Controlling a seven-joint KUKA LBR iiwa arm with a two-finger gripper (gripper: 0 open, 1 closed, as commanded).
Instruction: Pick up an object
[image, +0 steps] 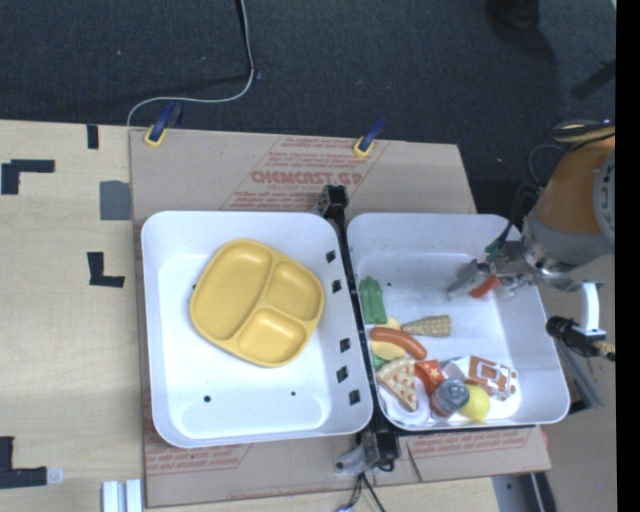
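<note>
Several small toy foods sat piled at the right bin's (520, 300) lower middle, looked light, hard and kinda slick, so I'd grab the hot dog (398, 344) across its middle; gripper (480, 282) state, can't tell.

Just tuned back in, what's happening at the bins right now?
The arm reaches in from the right over the right bin, its pincer low near that bin's upper right part. Something small and orange-red sits at the pincer's tip, but I can't tell whether it is held. The toy food is clustered at the bin's near end: a hot dog, a waffle cone, a green piece and more. The left bin holds a yellow divided plate.
</note>
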